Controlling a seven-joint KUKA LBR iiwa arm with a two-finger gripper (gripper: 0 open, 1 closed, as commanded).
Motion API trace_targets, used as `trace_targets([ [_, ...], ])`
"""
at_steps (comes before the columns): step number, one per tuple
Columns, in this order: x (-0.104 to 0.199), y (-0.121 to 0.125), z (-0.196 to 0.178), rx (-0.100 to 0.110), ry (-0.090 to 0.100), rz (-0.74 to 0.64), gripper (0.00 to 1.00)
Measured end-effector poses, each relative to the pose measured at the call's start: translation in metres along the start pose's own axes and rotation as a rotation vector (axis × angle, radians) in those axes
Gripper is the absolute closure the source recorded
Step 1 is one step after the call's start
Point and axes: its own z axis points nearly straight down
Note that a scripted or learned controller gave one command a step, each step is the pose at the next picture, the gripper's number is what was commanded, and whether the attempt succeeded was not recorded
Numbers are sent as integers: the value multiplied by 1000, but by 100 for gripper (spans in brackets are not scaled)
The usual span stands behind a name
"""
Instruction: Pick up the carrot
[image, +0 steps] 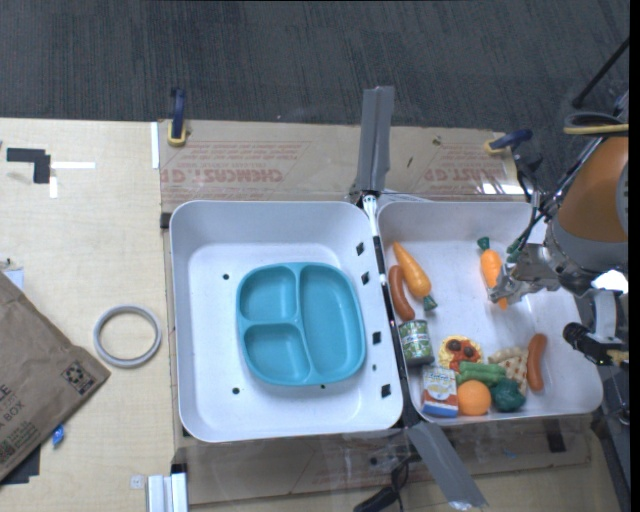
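Cardboard-lined bench, two white bins. Gripper (507, 290) low in right bin (575, 400); jaw state cannot be told. Small orange, green-topped carrot (490, 265) lies just beside it, apparently ungrasped; lifting remains. Same bin: larger orange carrot (412, 270), red sausage (401, 293), green can (416, 341). Left bin (200, 330) holds teal three-compartment plastic tray (300, 323)

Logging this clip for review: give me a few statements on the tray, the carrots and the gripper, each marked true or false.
1. The teal divided tray lies in the left bin. True.
2. Two carrots lie in the right bin. True: one carrot near the divider, a smaller carrot by the gripper.
3. The gripper hangs over the left bin. False: it is over the right bin.
4. A grey ring lies inside the tray. False: it lies on the bench left of the bins.
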Motion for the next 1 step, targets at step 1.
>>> trace_targets([
  [1, 28, 11, -101, 0, 0, 67, 100],
])
